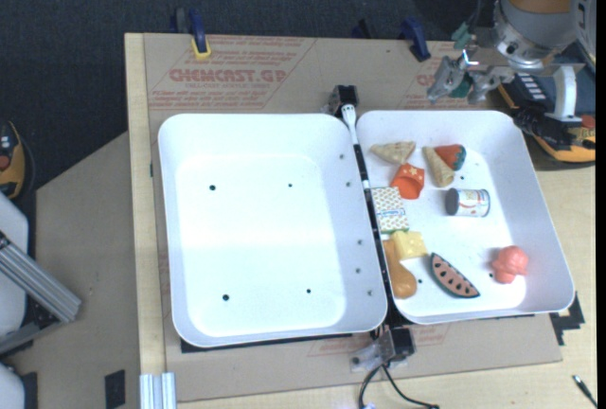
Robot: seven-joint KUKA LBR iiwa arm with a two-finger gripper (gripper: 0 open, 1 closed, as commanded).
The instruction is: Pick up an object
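Grey arm's jaws (461,76) parted and bare above right bin (530,161), watermelon slice (453,275), pink ball (509,264) inside

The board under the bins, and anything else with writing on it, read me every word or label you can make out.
"CHEMCAST G P": red print on the brown board behind the left bin; the lines around it are too blurred to read.
Small can in the right bin: label too small to read.
Patterned packet: nothing legible.

Only readable text is "CHEMCAST GP" in red on the brown protective sheet (237,73), just beyond the left bin (180,208); smaller lines too blurry.
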